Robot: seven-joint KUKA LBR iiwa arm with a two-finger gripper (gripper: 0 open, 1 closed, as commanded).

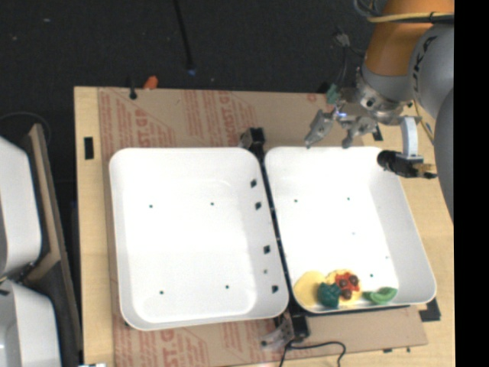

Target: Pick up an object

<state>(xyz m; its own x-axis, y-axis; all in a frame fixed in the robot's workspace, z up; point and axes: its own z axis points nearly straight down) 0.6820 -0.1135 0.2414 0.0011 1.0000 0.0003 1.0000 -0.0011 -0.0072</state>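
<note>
Hovering at the upper right of the frame, the claw [334,137] is hanging with fingers spread and nothing between them, above the right bin's [397,228] far rim. The objects [344,287] are clustering against the near wall at lower right, risking a wall-blocked, slipping grasp. Red printing on the desk's cardboard [191,121] is unreadable.
</note>
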